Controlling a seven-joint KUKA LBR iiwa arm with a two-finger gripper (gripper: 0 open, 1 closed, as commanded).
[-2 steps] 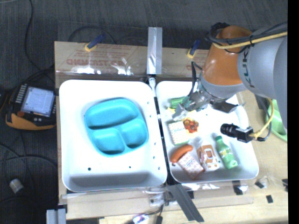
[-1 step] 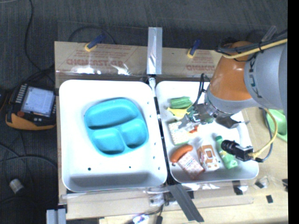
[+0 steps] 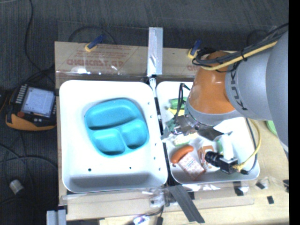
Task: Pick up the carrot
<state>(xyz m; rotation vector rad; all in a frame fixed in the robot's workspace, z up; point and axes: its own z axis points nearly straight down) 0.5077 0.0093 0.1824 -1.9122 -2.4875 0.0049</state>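
Carrot [image 3: 182, 153] looks light, stiff, slick; I'd grip mid-length. Whether my jaws are released, I cannot tell.

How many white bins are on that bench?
2. The left bin holds a blue divided tray. The right bin, beside it, holds the carrot and other items, partly hidden under the arm.
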